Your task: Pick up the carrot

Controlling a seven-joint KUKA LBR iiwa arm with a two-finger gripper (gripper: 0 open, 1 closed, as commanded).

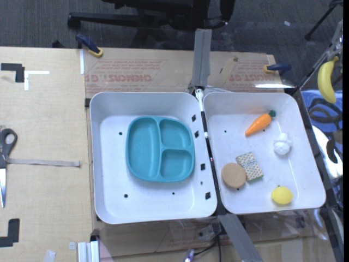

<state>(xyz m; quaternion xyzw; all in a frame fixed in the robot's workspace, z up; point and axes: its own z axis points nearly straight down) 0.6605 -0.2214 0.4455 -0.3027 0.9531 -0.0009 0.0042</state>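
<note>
Your carrot [258,123] lies in the right bin [305,146], near its far side, green tip toward the far right corner, apart from everything else. Nearer you in that bin: a white ball [281,147], a patterned sponge [250,166] touching a tan disc [234,175], and a lemon [282,195]. The left bin [109,190] holds a teal divided plate [161,148]. End effector state: cannot tell
</note>
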